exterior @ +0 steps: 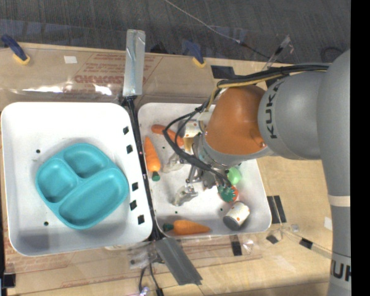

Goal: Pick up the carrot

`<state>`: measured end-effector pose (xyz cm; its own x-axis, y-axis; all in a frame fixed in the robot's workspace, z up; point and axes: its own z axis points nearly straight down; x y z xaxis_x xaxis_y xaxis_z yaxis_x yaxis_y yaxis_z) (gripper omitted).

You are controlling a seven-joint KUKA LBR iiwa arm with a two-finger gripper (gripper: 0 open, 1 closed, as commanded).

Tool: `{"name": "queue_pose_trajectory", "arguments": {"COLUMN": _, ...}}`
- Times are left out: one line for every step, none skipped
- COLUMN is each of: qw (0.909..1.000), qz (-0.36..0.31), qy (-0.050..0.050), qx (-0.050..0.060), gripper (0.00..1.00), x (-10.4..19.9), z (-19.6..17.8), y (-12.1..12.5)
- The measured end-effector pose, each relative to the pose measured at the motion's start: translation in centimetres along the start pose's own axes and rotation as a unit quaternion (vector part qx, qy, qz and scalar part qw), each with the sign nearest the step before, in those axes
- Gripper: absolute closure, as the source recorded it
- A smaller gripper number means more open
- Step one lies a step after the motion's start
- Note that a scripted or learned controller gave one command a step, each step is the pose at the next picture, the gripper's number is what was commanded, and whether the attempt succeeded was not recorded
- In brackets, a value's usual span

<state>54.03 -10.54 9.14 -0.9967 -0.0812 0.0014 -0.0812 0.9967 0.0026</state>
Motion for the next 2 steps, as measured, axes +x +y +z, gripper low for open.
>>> {"name": "queue_pose_trajectory", "arguments": {"qw": 0.9627, "qz": 0.271, "qy": 0.002, "qx": 0.001, "gripper": 0.00, "x": 3.1, "z": 0.1, "y": 0.1}}
{"name": "queue_pose_trajectory", "arguments": {"qw": 0.8947, "qz": 0.447, "qy": -0.001, "qx": 0.001, "gripper": 0.00, "x": 0.8, "z": 0.0, "y": 1.0}}
